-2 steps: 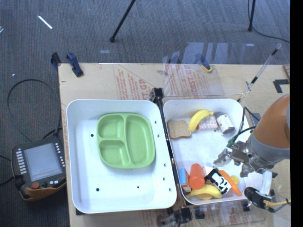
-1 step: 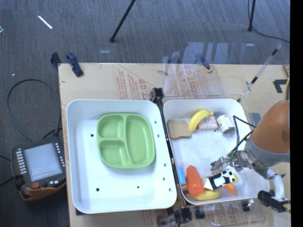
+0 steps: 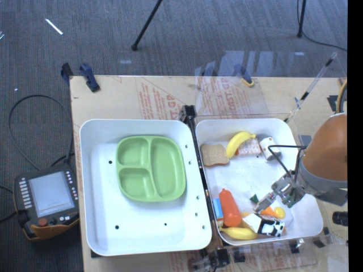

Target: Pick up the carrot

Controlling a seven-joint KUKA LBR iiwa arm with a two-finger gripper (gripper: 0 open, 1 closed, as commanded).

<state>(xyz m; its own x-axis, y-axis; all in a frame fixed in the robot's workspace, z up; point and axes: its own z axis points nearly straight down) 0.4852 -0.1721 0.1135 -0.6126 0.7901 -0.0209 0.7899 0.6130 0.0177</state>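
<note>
We are hovering our pincer [image 3: 271, 204], whose state we cannot tell, beside the orange plastic carrot [image 3: 229, 207]; crowded neighbouring toys are risking a wrong grab.

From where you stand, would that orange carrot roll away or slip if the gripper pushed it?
The carrot looks round and tapered, so it would probably roll in a curve. Its smooth, glossy skin suggests hard plastic: likely stiff, light and a bit slippery. It lies close to the bin wall and a banana, which may stop it soon.
</note>
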